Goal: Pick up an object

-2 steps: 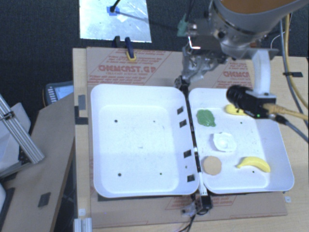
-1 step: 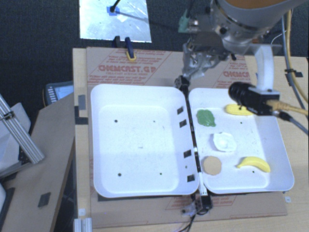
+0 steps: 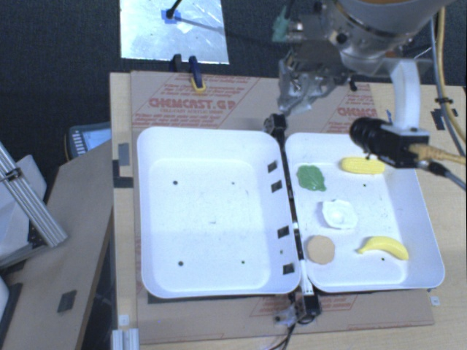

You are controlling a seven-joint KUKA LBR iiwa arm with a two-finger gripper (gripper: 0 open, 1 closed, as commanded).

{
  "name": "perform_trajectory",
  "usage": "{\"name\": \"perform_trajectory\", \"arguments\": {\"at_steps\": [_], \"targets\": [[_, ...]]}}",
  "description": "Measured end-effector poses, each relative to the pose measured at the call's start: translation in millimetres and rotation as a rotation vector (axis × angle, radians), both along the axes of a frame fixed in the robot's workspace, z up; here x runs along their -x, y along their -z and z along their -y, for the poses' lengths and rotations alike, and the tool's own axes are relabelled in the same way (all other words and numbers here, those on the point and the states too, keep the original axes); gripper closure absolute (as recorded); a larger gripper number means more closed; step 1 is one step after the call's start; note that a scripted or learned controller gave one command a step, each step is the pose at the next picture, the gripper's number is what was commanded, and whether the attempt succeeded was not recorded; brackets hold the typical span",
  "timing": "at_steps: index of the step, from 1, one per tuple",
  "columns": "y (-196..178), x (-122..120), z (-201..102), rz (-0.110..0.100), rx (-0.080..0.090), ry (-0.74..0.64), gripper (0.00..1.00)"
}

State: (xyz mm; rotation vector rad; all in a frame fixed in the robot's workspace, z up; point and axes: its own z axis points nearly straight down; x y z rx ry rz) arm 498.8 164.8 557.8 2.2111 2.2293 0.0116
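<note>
Above the far edge of the bench, the gripper is being held high beside the right bin; nothing is being carried, though its grip cannot be made out. No pick is being attempted yet. A descent is being called for toward the banana, green piece, white piece or brown disc.

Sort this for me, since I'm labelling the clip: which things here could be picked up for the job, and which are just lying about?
Belongs to the job:
gripper
right bin
green leaf-shaped piece
yellow corn-like piece
white round piece
tan round disc
yellow banana

Just lying about:
left bin
cardboard sheet
silvery sheet
</note>
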Motion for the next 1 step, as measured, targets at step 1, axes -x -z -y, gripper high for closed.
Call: {"name": "perform_trajectory", "arguments": {"at_steps": [1], "targets": [[121.9, 13.1, 21.4, -0.016, 0.007, 0.009, 1.00]]}}
